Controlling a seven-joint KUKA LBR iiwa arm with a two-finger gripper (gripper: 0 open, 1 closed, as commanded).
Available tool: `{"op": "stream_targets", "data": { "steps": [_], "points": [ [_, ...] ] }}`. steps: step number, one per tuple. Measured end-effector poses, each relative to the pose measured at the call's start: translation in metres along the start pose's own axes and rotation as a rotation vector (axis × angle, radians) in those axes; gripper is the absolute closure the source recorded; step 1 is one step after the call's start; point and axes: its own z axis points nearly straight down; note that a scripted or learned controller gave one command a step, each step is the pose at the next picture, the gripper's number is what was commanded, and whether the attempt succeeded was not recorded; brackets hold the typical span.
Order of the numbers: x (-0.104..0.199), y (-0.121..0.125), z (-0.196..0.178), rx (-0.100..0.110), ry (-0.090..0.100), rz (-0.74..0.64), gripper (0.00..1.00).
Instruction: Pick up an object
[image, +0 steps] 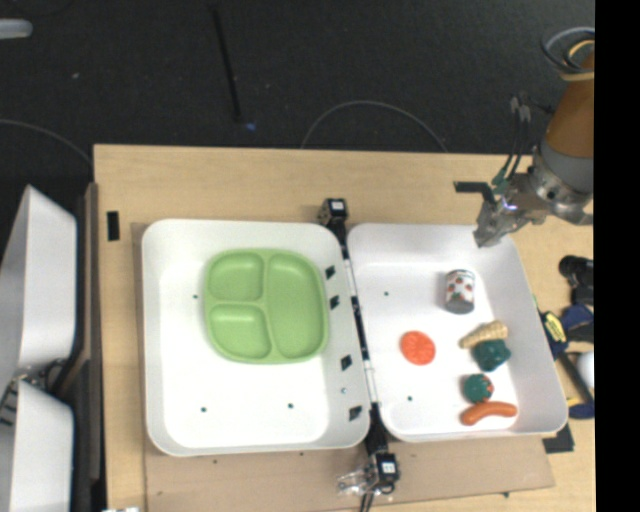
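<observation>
Apparently nothing is picked yet: the tool (492, 228) is seen at the right bin's (400, 262) far corner, its grip state not discernible, while the small can (458, 290), orange disc (418, 347) and other toys are left lying in that bin.

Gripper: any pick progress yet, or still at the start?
Nothing looks picked. The gripper sits at the right bin's far rim with nothing visible between its fingers. The small can, orange disc and other toys lie in that bin. The approach, grasp and lift are left.
</observation>
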Motion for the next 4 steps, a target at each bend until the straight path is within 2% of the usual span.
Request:
{"op": "stream_targets", "data": {
  "steps": [1,3,4],
  "points": [
    [-0.001,0.001,-0.013,0.003,0.001,-0.002,1.0],
    [0.113,0.008,-0.016,0.006,0.003,-0.004,1.0],
    [0.162,0.007,-0.001,0.008,0.002,-0.003,1.0]
  ]
}}
